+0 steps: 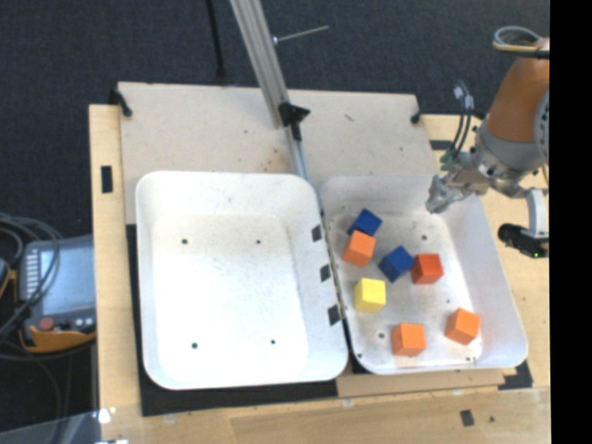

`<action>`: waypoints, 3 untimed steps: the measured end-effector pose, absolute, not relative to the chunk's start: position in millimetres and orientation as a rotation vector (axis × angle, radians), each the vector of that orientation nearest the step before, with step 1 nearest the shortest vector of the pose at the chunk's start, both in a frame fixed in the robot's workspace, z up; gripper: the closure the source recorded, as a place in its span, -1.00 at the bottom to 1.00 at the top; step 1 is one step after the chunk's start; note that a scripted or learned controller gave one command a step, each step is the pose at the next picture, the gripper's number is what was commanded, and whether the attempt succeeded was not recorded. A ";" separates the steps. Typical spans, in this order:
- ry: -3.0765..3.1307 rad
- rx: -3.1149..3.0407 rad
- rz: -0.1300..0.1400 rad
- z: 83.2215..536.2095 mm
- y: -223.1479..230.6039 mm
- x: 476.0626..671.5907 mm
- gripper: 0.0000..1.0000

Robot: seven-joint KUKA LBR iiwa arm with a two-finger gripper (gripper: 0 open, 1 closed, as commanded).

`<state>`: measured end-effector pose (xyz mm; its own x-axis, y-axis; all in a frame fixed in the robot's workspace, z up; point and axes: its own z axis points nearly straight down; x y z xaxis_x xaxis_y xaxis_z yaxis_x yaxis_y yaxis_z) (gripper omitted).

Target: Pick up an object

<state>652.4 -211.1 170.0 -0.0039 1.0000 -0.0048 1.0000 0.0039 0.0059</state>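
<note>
Blocks are lying scattered in the right bin [481, 248]: two blue blocks [367, 222] [397, 263], a yellow block [371, 294], a red block [427, 268] and three orange blocks [360, 247] [408, 339] [463, 326], none of them touching the arm. The left bin [231, 192] is sitting just beside it on the bench [268, 118]. The arm [514, 109] is reaching in from the right, its gripper [442, 195] hanging over the right bin's upper right corner; whether its jaws are parted or closed cannot be told, and nothing is showing between them.

Dark carpeted floor [111, 26] around a pale wooden bench [268, 118], slanted aluminium pole [259, 44] behind
</note>
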 end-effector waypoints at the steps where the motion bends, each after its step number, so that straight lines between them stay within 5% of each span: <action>1: 2.220 2.213 0.005 214.4 -213.5 654.6 1.00; 2: 2.224 2.212 0.005 248.1 -214.9 655.7 1.00; 3: 2.228 2.213 0.002 249.5 -158.4 663.5 1.00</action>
